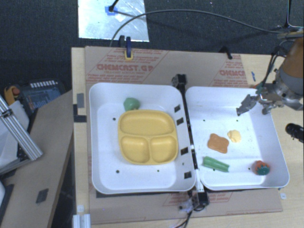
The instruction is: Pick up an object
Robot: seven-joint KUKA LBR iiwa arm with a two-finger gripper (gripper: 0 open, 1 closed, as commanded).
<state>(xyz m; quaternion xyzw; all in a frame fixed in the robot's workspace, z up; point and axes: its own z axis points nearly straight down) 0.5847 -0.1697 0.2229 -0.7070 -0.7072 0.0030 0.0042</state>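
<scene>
The right bin (223, 99) holds an orange toast-shaped piece (218, 143), a small pale yellow piece (233, 136), a green pod-shaped piece (216, 164) and a round red-orange piece with a teal spot (260, 167). My gripper (255, 104) hangs over the bin's upper right part, up and to the right of the yellow piece and apart from all of them. Its two dark fingers are spread open with nothing between them.
The left bin (102, 127) holds a yellow divided plate (146, 136) with a green lump (131, 103) just above it. A black divider (186, 127) runs between the bins. Cables cross the bench behind, and grey equipment stands at the far left.
</scene>
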